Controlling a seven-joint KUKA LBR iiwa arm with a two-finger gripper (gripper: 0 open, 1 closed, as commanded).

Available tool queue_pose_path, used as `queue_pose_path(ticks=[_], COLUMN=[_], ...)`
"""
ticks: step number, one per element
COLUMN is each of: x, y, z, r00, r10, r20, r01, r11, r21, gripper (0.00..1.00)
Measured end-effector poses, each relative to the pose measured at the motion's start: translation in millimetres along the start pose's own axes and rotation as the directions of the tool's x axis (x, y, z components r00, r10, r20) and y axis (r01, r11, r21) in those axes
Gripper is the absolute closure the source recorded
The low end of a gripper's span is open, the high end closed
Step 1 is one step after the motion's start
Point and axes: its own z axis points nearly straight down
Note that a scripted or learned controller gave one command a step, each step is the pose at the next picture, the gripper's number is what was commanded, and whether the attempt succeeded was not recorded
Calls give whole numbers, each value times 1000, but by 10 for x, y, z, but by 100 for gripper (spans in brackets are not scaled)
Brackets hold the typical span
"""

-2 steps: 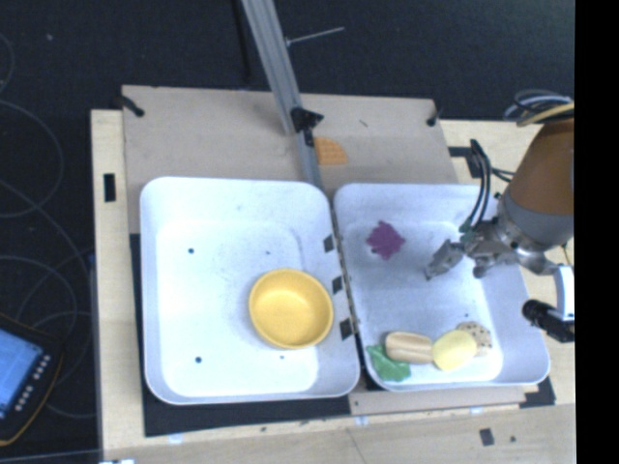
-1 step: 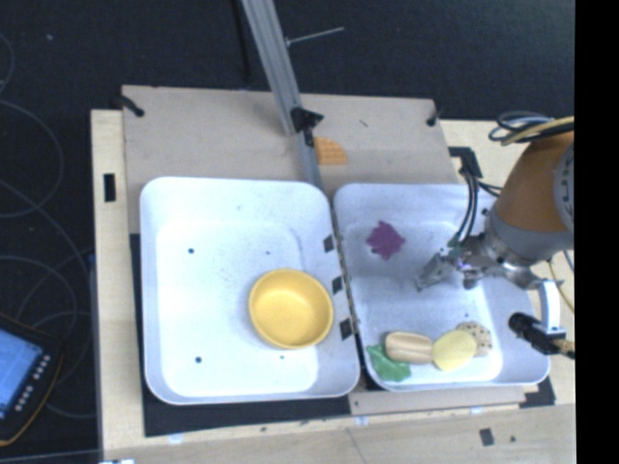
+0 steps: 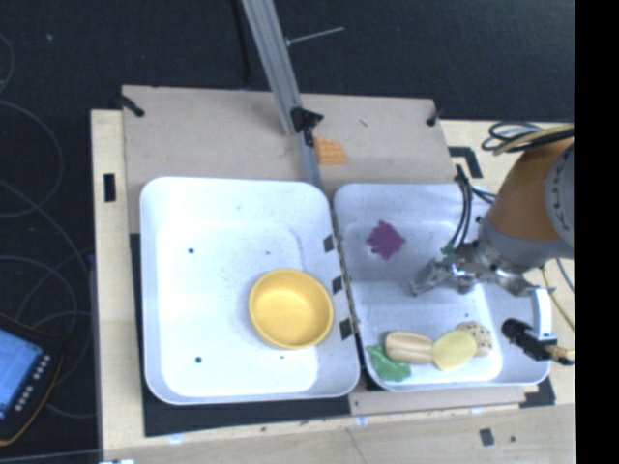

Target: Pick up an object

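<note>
Yellow bowl (image 3: 290,308): left bin (image 3: 174,220), near its right wall; looks light, rigid, smooth; I'd take it by the rim.
Purple piece (image 3: 386,240): right bin (image 3: 406,201), flat, probably soft.
Pincer (image 3: 423,284): low in right bin, pinching nothing; spread or pressed together, can't tell.

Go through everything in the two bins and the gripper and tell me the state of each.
Yellow bowl: upright, in left bin.
Purple piece: flat on right bin floor.
Tan, yellow, green and speckled items: clustered along the near wall.
Gripper: low over right bin, holding nothing visible.
</note>
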Motion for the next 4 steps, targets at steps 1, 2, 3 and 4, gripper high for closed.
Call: queue_pose_path(ticks=[1, 2, 3, 4], x=[-6, -64, 21, 8], y=[12, 123, 171, 186], z=[-120, -648, -1162, -1645], r00=[1000, 1000, 1000, 1000], r10=[5, -5, -7, -7], r20=[-1, -1, -1, -1], r01=[-5, 5, 7, 7], r11=[1000, 1000, 1000, 1000], r21=[-5, -8, -9, -8], gripper=[100, 100, 100, 100])
